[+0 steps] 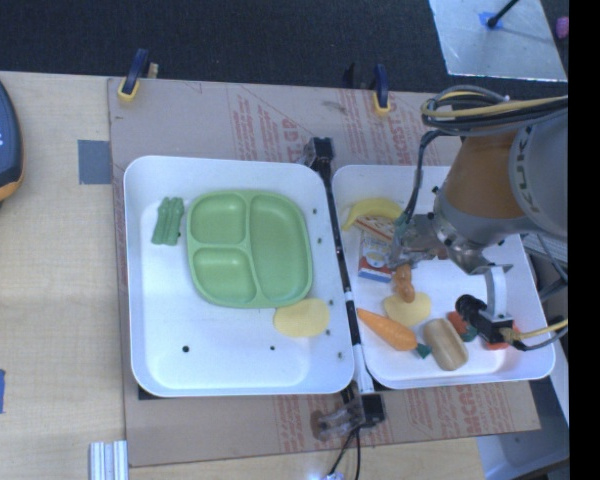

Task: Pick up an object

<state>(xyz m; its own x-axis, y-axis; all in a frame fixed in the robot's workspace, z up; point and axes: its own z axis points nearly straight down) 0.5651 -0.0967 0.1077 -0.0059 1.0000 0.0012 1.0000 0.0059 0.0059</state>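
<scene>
We see the arm [500, 183] reaching down into the right bin [540, 363], with the gripper [408, 246] low over the clutter near that bin's left half. From this slanted view we cannot tell how far the gripper is open, nor whether it has hold of anything.

The candidate objects all lie close around it. Just below the gripper in the view stands a small brown piece [404, 282], close enough that we cannot say whether the two touch. Right beneath that piece lies a pale yellow lump [410, 309], touching it. Further from the gripper, down and slightly left, an orange carrot [386, 329] lies on a slant, and down and to the right of the gripper a tan roll [445, 344] rests near the bin's front wall. Up and to the gripper's left sits a yellow banana-shaped piece [376, 210], and directly to its left a small packet with red and blue print [374, 268], too blurred to read.

Well away to the gripper's left, across the divide, the left bin [145, 368] holds a green divided plate [250, 248], a dark green bundle [167, 220] beyond the plate, and a yellow slice [302, 318] touching the plate's near corner
</scene>
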